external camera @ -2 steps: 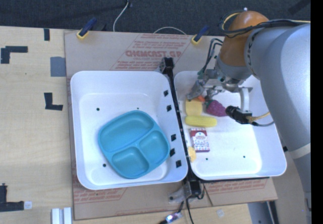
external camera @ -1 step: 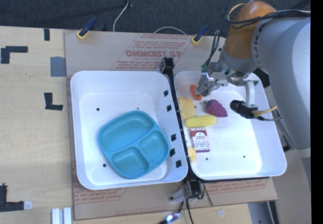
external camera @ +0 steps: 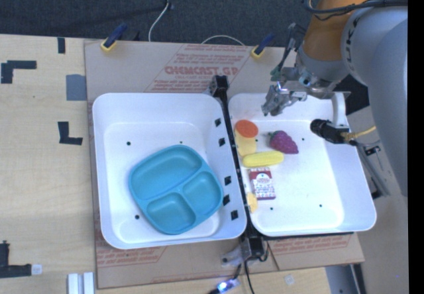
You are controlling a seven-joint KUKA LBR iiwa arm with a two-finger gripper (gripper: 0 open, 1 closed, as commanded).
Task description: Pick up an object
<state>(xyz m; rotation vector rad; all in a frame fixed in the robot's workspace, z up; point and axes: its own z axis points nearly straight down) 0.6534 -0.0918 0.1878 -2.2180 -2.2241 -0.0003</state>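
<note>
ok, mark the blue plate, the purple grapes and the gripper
blue plate [external camera: 174, 188], camera view, on the ridge between its compartments
purple grapes [external camera: 284, 142], camera view, middle of the bunch
gripper [external camera: 273, 108], camera view, at its fingertips

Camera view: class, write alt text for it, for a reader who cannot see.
A grey robot arm's hand hovers over the right bin, above an orange piece, a purple grape bunch, a yellow banana and a small red carton. The left bin holds a blue divided plate.
</note>
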